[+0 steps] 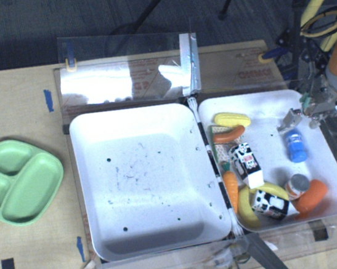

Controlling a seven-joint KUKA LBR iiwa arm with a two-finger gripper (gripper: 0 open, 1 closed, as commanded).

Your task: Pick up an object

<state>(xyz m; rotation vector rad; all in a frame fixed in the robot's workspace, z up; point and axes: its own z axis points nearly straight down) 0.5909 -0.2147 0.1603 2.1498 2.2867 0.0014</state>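
The gripper (292, 118) is being held at the blue bottle's (296, 146) twelve o'clock; whether it is released or clenched cannot be told. The rounded bottle could be nudged aside.

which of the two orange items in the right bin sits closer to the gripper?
The big orange piece in the bin's front right corner, beside the small can. The slimmer carrot lies against the bin's left wall, further from the gripper.
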